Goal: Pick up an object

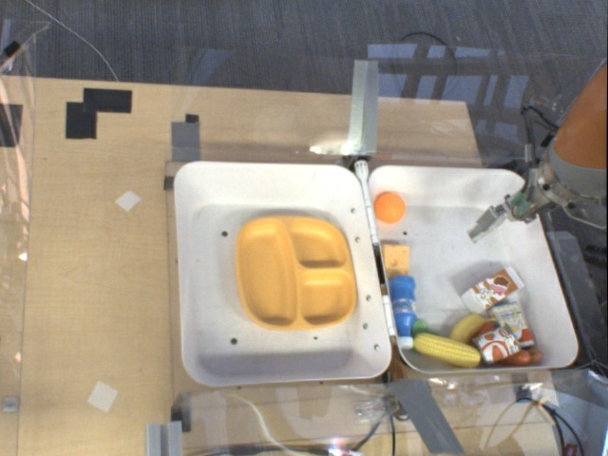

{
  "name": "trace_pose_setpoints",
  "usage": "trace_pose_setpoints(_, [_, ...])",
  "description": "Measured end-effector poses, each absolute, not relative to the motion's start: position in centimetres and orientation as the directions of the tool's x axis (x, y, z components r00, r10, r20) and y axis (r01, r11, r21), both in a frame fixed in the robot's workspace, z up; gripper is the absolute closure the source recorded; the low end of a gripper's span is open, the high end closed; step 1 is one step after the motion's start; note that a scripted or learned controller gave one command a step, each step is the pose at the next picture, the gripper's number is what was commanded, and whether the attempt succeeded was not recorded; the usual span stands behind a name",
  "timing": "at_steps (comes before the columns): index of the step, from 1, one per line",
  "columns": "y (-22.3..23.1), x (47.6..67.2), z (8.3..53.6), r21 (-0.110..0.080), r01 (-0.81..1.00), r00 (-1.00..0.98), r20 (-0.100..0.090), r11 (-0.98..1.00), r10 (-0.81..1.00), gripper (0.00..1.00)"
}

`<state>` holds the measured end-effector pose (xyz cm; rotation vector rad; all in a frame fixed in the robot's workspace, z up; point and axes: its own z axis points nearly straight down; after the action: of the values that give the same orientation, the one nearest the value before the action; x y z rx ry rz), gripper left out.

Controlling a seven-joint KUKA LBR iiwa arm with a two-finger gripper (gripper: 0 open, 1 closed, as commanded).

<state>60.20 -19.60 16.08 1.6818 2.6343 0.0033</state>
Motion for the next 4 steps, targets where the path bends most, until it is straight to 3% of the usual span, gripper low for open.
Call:
trace_pose_setpoints(1, [-20.4,60.6,9.0,0.005,0.985,-0.172,-0.002,0.172,0.985,0.0])
trace_pose_setpoints(2, [-18.3,57.3,8.8,0.009,0.995,0.102,-0.001,-0.102,0.995,0.0])
trace_pose_setpoints(3, [-18.3,57.6,10.2,0.019,0.995,0.094,-0.003,-0.094,0.996,1.0])
trace_pose_setpoints(4, [-18.3,57.6,10.1,0.017,0.996,0.093,-0.003,-0.093,0.996,0.0])
